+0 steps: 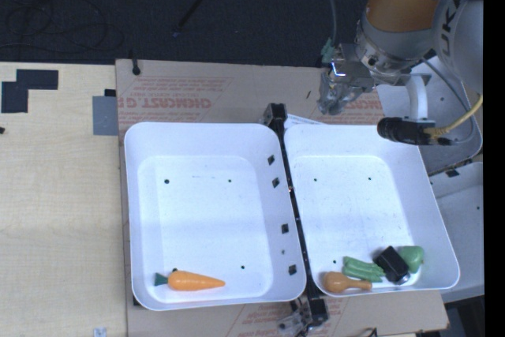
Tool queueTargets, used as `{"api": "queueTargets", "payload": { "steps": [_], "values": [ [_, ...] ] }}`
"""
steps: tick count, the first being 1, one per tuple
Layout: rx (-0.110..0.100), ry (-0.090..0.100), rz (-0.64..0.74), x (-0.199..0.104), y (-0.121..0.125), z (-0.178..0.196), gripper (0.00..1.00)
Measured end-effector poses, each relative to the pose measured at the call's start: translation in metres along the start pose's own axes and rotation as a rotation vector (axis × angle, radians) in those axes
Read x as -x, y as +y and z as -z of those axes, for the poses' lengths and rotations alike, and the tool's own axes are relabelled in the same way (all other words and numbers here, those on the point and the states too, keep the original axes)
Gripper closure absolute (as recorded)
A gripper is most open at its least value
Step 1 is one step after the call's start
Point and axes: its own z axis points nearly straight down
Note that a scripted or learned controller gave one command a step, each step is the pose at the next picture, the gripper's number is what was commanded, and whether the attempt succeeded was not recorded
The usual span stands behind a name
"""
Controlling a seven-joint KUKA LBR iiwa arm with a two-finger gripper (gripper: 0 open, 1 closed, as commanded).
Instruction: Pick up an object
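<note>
An orange carrot with a green top lies near the front edge of the left bin. In the front right corner of the right bin sit a tan pear-shaped piece, a green pea pod, a small black block and a green rounded piece, bunched close together. My gripper hangs high above the back edge of the right bin, far from all of these, with nothing visible between its fingers.
A black clip strip runs down the seam between the two bins. Brown cardboard lies under and behind the bins. The pale wooden bench stretches out to the left.
</note>
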Motion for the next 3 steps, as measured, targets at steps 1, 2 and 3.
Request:
{"api": "queueTargets", "payload": {
  "steps": [1,2,3],
  "values": [
    [-0.001,0.002,0.003,-0.073,0.000,-0.022,1.00],
    [0.022,0.000,-0.001,-0.062,0.000,0.147,1.00],
    [-0.004,-0.001,0.000,-0.095,-0.001,0.077,1.00]
  ]
}}
